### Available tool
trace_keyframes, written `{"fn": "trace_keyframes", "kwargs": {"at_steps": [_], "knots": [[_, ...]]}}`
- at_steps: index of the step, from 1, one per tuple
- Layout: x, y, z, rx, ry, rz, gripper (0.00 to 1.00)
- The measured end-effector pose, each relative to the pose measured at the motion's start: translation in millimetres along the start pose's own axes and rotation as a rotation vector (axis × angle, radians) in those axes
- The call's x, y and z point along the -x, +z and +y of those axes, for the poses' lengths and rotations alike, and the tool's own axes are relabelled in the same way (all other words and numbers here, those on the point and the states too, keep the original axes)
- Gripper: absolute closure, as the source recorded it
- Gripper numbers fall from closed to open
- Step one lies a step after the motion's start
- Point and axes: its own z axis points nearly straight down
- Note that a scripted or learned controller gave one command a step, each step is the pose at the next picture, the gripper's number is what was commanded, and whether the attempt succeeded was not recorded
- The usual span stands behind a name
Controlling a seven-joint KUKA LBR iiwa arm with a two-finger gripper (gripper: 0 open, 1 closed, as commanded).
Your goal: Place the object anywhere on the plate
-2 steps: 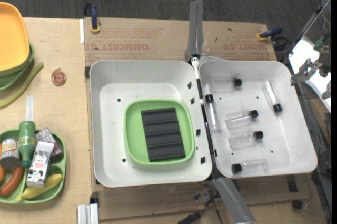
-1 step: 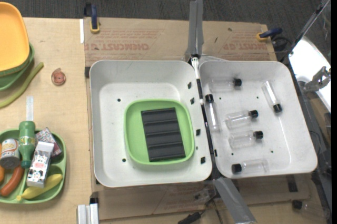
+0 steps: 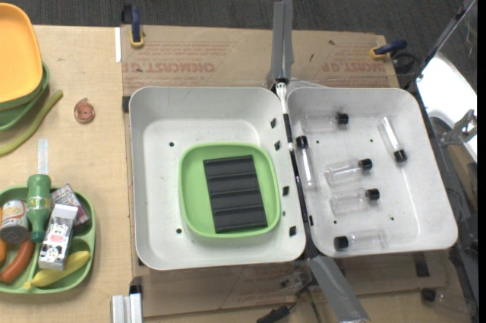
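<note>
A green square plate (image 3: 191, 192) lies in the left white bin (image 3: 152, 162), a little below its middle. A dark grey ribbed block (image 3: 235, 194) rests flat on the plate, covering most of its centre. The right white bin (image 3: 425, 185) holds several clear vials with black caps. One vial (image 3: 391, 139) lies near the bin's far right, another (image 3: 349, 171) in the middle, and a third (image 3: 361, 241) by the front wall.
Cardboard (image 3: 190, 59) lies under both bins, held by clamps (image 3: 134, 29) at the back. On the wooden bench to the left are stacked yellow and green plates (image 3: 15, 71) and a green tray of toy food (image 3: 45, 242). A pale metal fixture (image 3: 448, 101) stands at the right edge.
</note>
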Motion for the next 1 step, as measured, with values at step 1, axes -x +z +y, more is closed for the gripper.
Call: {"fn": "trace_keyframes", "kwargs": {"at_steps": [1], "knots": [[-5.8,-6.5,-3.5,0.002,0.093,0.000,0.00]]}}
